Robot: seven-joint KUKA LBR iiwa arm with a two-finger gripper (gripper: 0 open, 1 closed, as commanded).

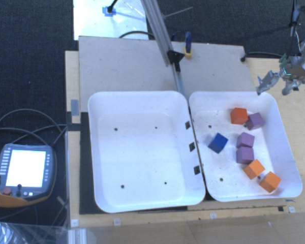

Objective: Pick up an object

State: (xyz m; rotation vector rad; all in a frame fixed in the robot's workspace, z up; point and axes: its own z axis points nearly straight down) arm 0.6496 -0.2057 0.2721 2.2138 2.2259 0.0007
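The right bin (287,151) holds several small blocks: an orange one (239,116) next to a purple one (254,121) at the back, a blue one (218,143) near the middle, two purple ones (245,140) (244,154) stacked in a column, and two orange ones (253,169) (270,181) near the front right. My gripper (278,83) hovers above the bin's back right corner, beyond the rim, with its two fingers spread apart and nothing between them.
The left bin (99,151) sits beside the right one. A metal pole (157,24) slants over the board behind the bins. A teach pendant (23,174) with cables lies to the left of the bench.
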